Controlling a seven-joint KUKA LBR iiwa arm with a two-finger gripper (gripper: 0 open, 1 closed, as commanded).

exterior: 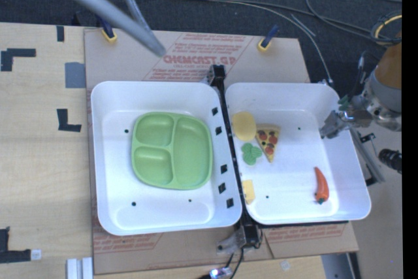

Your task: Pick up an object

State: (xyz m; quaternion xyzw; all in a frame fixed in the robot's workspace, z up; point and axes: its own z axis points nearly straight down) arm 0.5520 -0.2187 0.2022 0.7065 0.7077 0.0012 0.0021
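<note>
Counter of pale wood grain bearing a brown cardboard sheet and, on it, two shallow white plastic bins side by side. Left bin: a glossy light-green plate, rounded-square, moulded into three compartments, lying flat near the bin's centre. Right bin: a round yellow piece near the left wall, touching a wedge-shaped pizza slice with red dots; a lobed green piece just below them; a small pale yellow block against the left wall near the front corner; a slender orange-red pepper, tapered, near the right wall. Tool, of grey metal, hangs at the right bin's right rim, apart from every object; whether its fingers are spread or pressed together cannot be told.
</note>
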